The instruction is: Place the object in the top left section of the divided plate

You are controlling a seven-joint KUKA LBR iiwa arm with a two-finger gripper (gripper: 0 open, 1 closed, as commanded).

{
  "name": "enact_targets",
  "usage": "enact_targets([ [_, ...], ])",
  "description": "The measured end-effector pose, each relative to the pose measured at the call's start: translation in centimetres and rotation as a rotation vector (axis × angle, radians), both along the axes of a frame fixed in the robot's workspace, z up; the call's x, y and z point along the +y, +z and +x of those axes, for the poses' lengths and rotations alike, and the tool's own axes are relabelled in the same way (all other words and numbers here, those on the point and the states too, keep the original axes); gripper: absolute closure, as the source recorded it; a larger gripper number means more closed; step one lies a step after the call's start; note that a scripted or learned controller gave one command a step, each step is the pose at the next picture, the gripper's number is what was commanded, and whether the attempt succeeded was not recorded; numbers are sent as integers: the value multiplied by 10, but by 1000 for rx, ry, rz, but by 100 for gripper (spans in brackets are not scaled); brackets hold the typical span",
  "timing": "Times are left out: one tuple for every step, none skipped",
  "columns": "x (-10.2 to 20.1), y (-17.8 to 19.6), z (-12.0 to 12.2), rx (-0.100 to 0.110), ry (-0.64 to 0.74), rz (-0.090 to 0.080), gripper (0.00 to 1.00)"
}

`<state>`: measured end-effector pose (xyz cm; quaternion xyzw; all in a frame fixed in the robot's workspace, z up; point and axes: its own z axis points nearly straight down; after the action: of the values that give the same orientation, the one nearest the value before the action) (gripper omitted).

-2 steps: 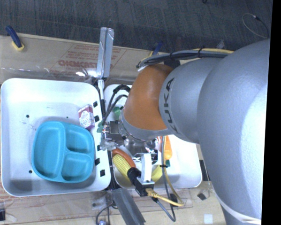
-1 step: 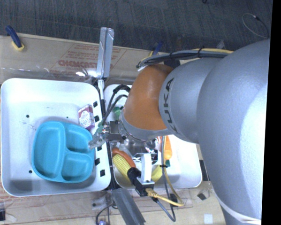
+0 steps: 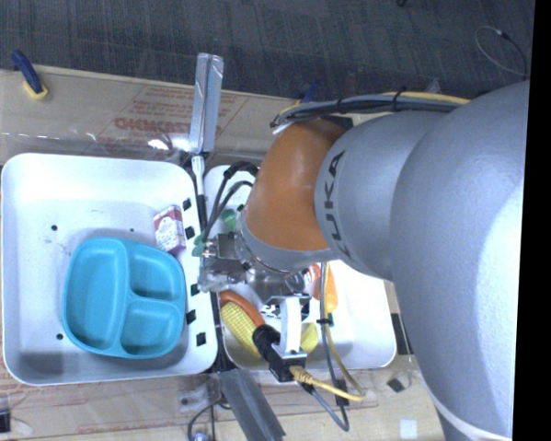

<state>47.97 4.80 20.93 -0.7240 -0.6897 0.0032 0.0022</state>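
A blue divided plate [image 3: 124, 297] lies in the left white bin [image 3: 37, 202], with nothing in its sections. A small red packet [image 3: 168, 228] rests on the bin floor just beyond the plate's far right corner. My gripper [image 3: 253, 292] reaches down into the right bin [image 3: 375, 345], close to the wall between the two bins. The wrist and the orange band hide most of it. Just below the gripper sits a yellow corn cob [image 3: 238, 316]. I cannot see whether anything is held.
An orange, carrot-like piece [image 3: 330, 287] shows to the right of the gripper in the right bin. A rounded metal rim [image 3: 234, 353] curves under the corn. The large grey arm covers most of the right bin.
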Motion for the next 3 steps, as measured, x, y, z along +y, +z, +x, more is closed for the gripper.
enact_targets([
  [17, 15, 70, -3, -127, 0, 100],
  [17, 15, 70, -3, -126, 0, 0],
  [22, -19, -5, 0, -2, 0, 0],
])
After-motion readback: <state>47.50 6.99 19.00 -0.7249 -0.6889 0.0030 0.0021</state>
